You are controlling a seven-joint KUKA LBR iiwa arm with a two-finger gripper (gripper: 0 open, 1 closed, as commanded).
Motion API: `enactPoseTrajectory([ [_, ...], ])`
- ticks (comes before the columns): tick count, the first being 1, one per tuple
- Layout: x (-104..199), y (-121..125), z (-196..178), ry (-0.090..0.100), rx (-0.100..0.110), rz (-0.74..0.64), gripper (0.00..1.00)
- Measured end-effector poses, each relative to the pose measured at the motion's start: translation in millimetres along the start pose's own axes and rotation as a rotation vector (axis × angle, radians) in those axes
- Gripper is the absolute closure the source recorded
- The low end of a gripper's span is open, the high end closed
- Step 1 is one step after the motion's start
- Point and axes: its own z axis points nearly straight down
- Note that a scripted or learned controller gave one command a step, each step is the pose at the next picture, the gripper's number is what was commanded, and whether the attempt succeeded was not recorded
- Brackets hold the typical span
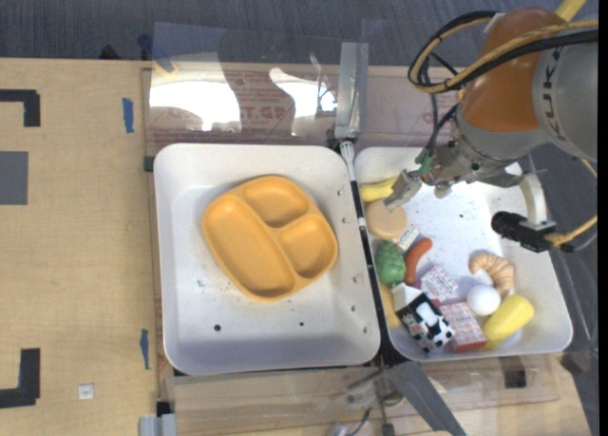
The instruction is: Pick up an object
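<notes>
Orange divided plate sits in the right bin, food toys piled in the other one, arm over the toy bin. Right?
Not quite. The camera view shows the orange divided plate in the left bin, not the right. The food toys, such as the croissant and broccoli, lie in the right bin, with the gripper above that bin's far left corner.

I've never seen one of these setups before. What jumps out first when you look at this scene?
A big orange divided plate sits alone in the left white bin, hard to miss. The right bin holds a jumble of small toy foods, among them a croissant, a white egg and a green broccoli piece. Above that bin's far left corner hangs the grey arm with its orange band, its gripper low over the pile.
</notes>
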Motion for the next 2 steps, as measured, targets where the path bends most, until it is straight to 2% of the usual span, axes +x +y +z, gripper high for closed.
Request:
enactPoseTrajectory([
  [1, -9.7, -73.1, 1.5, -0.001, 0.004, 0.052, 0.00],
  [2, 14.9, -96.1, 1.8, 0.001, 0.005, 0.179, 0.00],
])
